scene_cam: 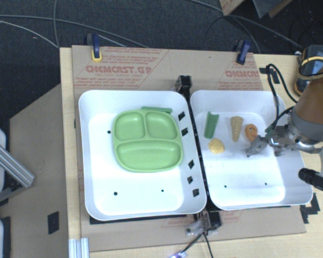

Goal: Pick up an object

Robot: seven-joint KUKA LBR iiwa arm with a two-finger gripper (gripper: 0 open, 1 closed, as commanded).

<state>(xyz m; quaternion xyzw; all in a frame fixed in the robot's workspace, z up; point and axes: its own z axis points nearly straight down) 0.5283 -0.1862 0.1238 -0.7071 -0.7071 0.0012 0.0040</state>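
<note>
One fixed camera looks down aslant, seemingly moderately high, on both bins (91, 144).

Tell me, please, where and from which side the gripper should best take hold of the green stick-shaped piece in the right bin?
Probably across its middle, from straight above. The green piece lies flat and long, running roughly top to bottom in the view, so fingers closing across its narrow width should fit. Its left side is open floor; the tan cone lies apart on its right, and the yellow piece sits below it.
</note>
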